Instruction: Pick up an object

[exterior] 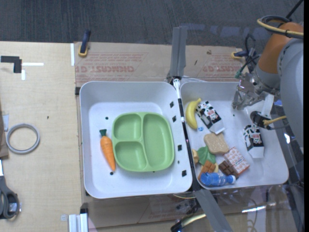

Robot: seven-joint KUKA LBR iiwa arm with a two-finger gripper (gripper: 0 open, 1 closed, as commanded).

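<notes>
Right white bin (270,175): yellow banana (191,113), two black-and-white cow-print cartons (209,115) and (254,140), tan bread slice (216,143), blue bottle (216,179).

Left white bin (91,144): green three-compartment plate (143,141), orange carrot (107,150).

Claw (242,99) — at the right bin's far corner, over bare floor, nothing visibly held; opening cannot be told.

Risk — closing here likely grasps nothing; candidates lie apart, and the near cluster invites a double pick.

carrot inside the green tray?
No, the carrot lies on the left bin floor beside the green tray.
</notes>
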